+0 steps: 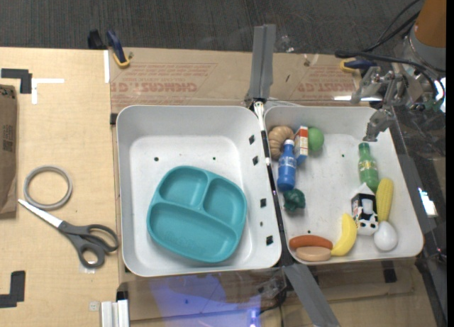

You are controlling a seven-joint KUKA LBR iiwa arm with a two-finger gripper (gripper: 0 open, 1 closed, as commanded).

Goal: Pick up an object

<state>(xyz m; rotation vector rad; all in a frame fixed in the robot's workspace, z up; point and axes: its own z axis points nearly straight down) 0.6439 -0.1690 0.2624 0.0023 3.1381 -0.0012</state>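
The hot dog (311, 247) lies well apart from the gripper (376, 121) (empty, fingers apart) above the green bottle (367, 166).

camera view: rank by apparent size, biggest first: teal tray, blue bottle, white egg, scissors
1. teal tray, by far the largest
2. scissors
3. blue bottle
4. white egg, the smallest

All sit at a similar depth from the camera, so the order looks reliable.

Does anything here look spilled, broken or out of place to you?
Nothing looks spilled or broken. The teal divided plate sits askew in the left bin, while the toy food lies scattered in the right bin. Scissors and a tape roll lie outside on the bench.
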